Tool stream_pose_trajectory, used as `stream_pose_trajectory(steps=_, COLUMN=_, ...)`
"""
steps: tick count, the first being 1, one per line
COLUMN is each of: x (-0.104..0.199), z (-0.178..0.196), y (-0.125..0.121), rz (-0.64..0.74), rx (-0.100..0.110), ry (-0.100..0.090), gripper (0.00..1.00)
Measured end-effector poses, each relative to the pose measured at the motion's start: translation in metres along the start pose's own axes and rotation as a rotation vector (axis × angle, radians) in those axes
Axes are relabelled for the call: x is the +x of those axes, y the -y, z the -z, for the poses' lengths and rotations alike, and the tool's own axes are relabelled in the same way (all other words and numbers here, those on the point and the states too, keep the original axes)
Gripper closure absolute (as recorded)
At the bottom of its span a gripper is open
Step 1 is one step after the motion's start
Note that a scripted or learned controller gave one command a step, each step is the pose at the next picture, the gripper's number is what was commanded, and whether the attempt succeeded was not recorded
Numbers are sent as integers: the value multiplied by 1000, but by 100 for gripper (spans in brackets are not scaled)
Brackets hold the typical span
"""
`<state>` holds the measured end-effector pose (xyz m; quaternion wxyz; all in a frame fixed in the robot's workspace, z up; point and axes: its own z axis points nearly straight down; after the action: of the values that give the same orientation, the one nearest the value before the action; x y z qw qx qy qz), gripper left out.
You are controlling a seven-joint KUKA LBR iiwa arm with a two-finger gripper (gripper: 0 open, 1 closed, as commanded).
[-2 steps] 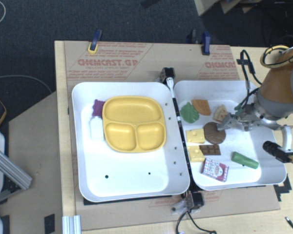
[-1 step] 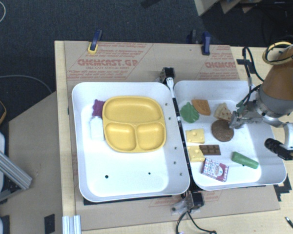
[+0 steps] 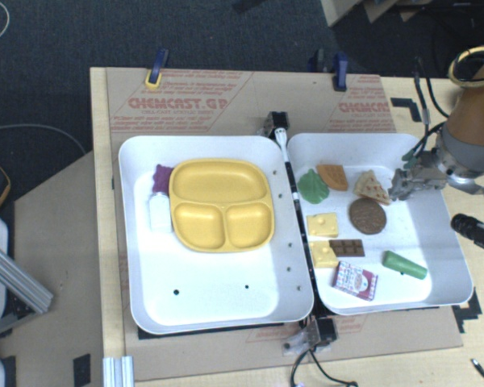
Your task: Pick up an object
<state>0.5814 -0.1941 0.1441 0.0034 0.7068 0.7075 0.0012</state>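
The right bin (image 3: pixel 436 285) holds several small toy foods: a green lump (image 3: pixel 313 187), an orange piece (image 3: pixel 333 176), a tan wedge (image 3: pixel 373 187), a round brown cookie (image 3: pixel 367 215), two yellow squares (image 3: pixel 322 223), a brown chocolate bar (image 3: pixel 347 247), a green cylinder (image 3: pixel 404 264) and a red-and-white packet (image 3: pixel 355 280). My gripper (image 3: pixel 402 185) hangs at the bin's upper right, just right of the tan wedge and above the cookie. Nothing shows between its fingers.
The left bin (image 3: pixel 210 305) carries a yellow three-compartment tray (image 3: pixel 222 203), with a purple item (image 3: pixel 161 178) and a white item (image 3: pixel 158 213) at its left side. Clamps sit at the board's back edge. The arm's orange band (image 3: pixel 471 111) is over the right rim.
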Motion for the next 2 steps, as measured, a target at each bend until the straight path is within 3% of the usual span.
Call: stream_pose_trajectory(steps=2, x=2, z=84, y=-5, rz=0, rx=0, ry=0, gripper=100)
